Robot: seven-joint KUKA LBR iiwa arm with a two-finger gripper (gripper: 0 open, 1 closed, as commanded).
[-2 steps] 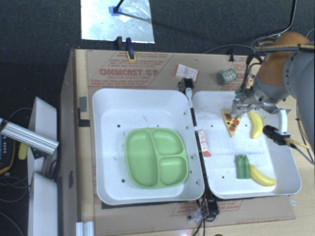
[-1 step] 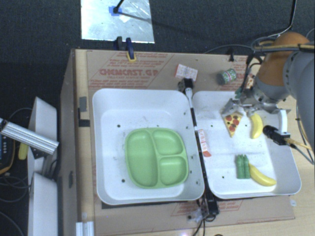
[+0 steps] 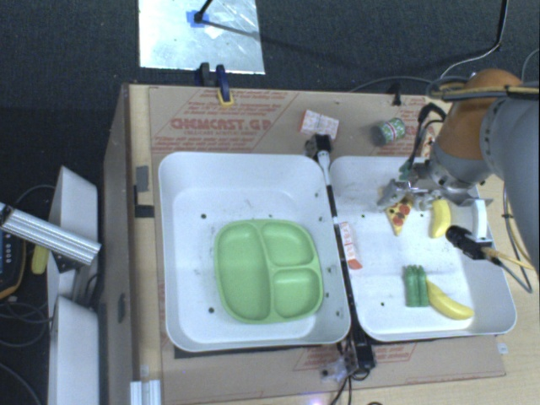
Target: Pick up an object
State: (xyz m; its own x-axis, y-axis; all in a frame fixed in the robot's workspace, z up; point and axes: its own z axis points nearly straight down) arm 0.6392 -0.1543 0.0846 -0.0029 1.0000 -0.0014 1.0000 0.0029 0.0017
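Observation:
My gripper (image 3: 395, 195) hangs low over the far part of the right bin (image 3: 371, 310), reaching in from the right. Just under and in front of it lies a small yellow and red pizza-slice toy (image 3: 396, 216); whether the gripper touches it is hidden. To the right of the slice, a short yellow banana (image 3: 440, 218) stands nearly upright in the picture. A green ridged block (image 3: 414, 285) lies nearer the front of the same bin. A second, longer banana (image 3: 448, 302) sits beside the block at the front right.
The left bin (image 3: 194, 192) holds a green divided plate (image 3: 268, 270). A red and white packet (image 3: 348, 247) lies along the divider between the bins. On the bench behind the bins are a small green roll (image 3: 390, 130) and a printed card (image 3: 319, 124).

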